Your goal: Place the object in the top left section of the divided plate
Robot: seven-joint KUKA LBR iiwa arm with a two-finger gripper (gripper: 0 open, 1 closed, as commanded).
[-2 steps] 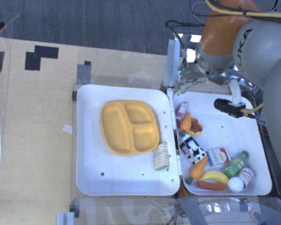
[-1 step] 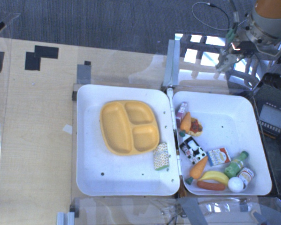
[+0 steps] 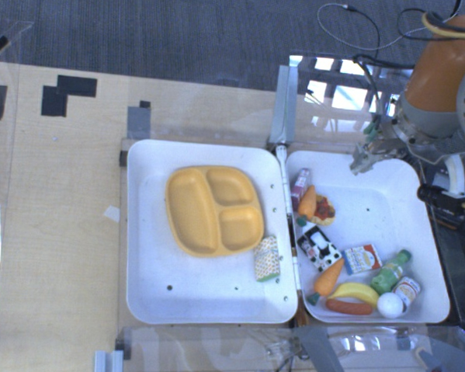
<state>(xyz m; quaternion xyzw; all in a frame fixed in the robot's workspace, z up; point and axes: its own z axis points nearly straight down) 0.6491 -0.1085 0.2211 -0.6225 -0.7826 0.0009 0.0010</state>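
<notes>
Hovering at right bin's (image 3: 429, 223) 12 o'clock rim, gripper (image 3: 367, 159) carries nothing; fingers' state unclear. Yellow divided plastic plate (image 3: 214, 210) bare; pick pending.

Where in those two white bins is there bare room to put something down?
Left bin: bare floor left of and below the yellow divided plate, up to the small pouch. Right bin: bare upper-right floor under the gripper. Crowded: its left side and front, around the carrot and banana.
</notes>
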